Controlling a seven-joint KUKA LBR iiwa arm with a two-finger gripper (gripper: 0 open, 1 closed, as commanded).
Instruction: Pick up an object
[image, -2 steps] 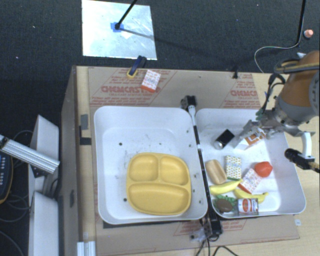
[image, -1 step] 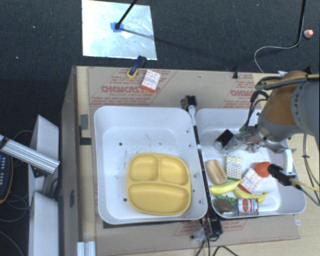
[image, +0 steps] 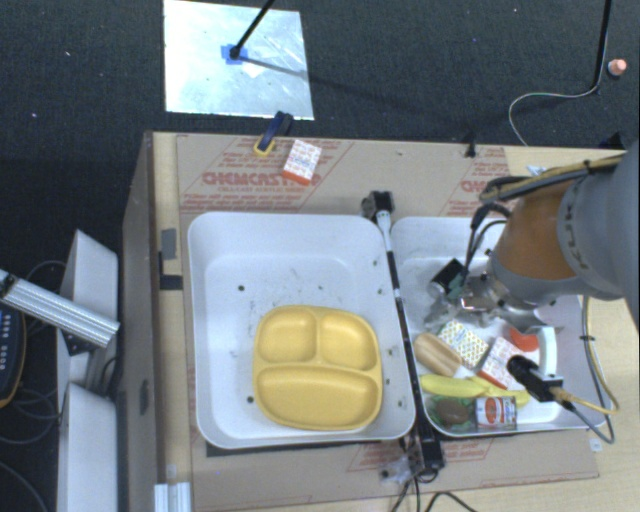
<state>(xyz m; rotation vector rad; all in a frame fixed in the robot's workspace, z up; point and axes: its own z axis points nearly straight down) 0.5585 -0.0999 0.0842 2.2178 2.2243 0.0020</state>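
Two white bins side by side on a brown board (image: 400, 160). In the left bin (image: 260, 250), just a yellow plate (image: 318, 367) with three parts, lying flat near the front.

In the right bin (image: 425, 240), a heap of small things, all packed at the front end. A long tan bun (image: 436, 351) next to the wall between the bins. A yellow banana (image: 455, 385) just in front of it. A checked box (image: 462, 337) and a white and red box (image: 497, 361) beside the bun, touching each other. A little can (image: 496, 412) lying on its side at the very front, with a dark round thing (image: 452, 410) beside it (too dim to name).

Big grey arm (image: 590, 235) reaching in from the right, orange band and all. Gripper (image: 458, 288) down low in the right bin, right at the back edge of the heap, close above the checked box. Open or closed? Cannot tell from up here. Nothing seen held in it.

Out on the board behind the bins, one more small red and white box (image: 302, 160).
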